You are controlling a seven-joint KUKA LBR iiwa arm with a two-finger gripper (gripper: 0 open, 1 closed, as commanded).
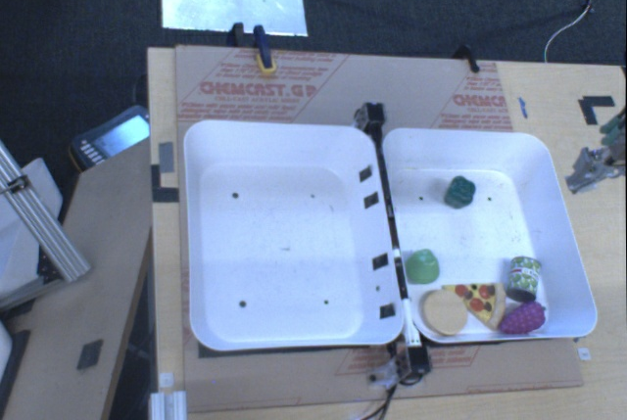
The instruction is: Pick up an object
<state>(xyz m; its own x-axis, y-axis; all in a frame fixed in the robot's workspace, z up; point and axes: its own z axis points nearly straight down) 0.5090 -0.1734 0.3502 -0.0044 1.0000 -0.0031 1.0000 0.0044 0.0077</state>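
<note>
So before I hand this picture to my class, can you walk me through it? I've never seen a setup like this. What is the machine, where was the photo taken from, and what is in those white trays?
The photo comes from one fixed camera above a workbench, looking down at a slant. Two shallow white bins sit side by side: the left bin and the right bin. The machine is a robot arm that reaches in from the right; the small grey part at the right edge is its hand, off to the side of the bins and holding nothing. The right bin holds toy items: a dark green piece, a light green piece, a tan disc, a pizza slice, a small can and a purple bunch. The job is to pick one up.
</note>
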